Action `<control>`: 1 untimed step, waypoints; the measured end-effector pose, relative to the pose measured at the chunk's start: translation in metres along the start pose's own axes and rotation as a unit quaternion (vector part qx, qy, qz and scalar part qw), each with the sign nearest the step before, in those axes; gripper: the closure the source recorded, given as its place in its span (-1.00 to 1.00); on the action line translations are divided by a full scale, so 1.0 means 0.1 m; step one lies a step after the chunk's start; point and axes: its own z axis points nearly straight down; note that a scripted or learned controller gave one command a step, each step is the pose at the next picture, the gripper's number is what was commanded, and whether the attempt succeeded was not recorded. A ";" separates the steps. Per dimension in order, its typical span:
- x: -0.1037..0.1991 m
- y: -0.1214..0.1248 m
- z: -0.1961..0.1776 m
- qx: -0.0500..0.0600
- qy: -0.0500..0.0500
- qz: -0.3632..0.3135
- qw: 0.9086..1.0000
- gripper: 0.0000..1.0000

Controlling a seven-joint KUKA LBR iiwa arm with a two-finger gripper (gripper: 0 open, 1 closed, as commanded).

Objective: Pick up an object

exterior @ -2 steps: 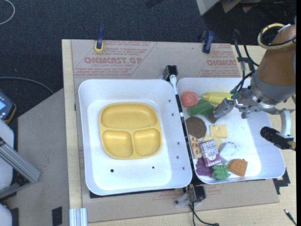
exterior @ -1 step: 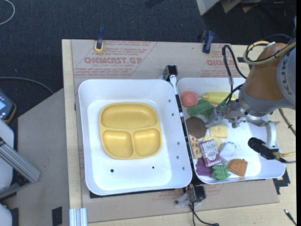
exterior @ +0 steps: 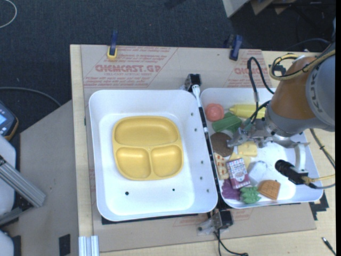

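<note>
Two white bins on table (exterior: pixel 80 143): left bin (exterior: pixel 101 159) with one yellow tray (exterior: pixel 146 147). Right of tray, right bin (exterior: pixel 306 193) with roughly ten toy foods (exterior: pixel 237 173). Claw (exterior: pixel 249 135) low over foods; grip state unclear.

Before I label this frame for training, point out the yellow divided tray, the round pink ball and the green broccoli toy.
Yellow divided tray (exterior: pixel 146 130): camera view, floor of its upper compartment.
Round pink ball (exterior: pixel 214 111): camera view, its centre.
Green broccoli toy (exterior: pixel 250 196): camera view, its bumpy top.
</note>
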 end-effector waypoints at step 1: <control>-0.02 0.04 -0.16 -0.008 -0.003 0.001 1.000 1.00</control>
